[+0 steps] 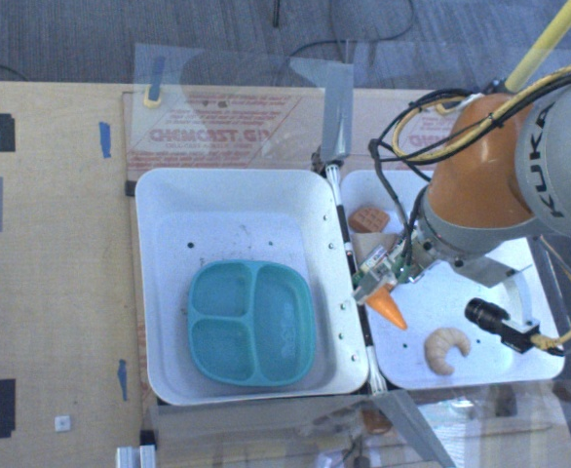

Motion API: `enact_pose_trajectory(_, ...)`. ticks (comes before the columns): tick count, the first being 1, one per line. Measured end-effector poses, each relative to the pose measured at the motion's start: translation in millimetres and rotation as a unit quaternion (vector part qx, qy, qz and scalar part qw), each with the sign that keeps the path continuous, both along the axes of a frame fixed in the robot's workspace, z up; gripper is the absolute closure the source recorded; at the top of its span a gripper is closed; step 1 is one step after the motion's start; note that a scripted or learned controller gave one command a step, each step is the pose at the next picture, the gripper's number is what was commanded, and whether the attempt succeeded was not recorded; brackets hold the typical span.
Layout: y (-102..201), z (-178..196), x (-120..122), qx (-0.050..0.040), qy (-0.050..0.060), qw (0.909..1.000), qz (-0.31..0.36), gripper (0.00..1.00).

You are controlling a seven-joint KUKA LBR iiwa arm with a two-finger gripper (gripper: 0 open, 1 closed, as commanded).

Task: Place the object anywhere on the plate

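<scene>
One teal plate [251,322], one carrot [389,308], one croissant [447,348], one cookie [368,218]

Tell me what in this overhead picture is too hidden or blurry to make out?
- End effector: camera view, small and blurred; whether it grips the carrot is unclear.
- Round brown item: too small to identify.
- Right bin: far part covered by the arm.

A teal divided plate [251,322] is seen lying in the left bin [159,203]. In the right bin [480,359], the gripper [378,279] is positioned just above an orange carrot [390,308]; a croissant [447,348] and a round brown piece [368,218] are seen nearby.
</scene>
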State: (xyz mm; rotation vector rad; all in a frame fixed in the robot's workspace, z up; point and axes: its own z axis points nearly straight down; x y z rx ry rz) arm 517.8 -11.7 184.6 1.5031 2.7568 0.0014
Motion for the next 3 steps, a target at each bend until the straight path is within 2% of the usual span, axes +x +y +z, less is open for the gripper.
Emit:
enact_pose_trajectory(1,60,59,59,-0.0001,0.0,0.9997,-0.023,1.0)
enact_pose_trajectory(2,121,-45,-7,0.0002,0.001,0.9978,0.066,1.0)
enact_pose_trajectory(3,121,-45,-7,0.0002,0.001,0.9979,0.065,0.0)
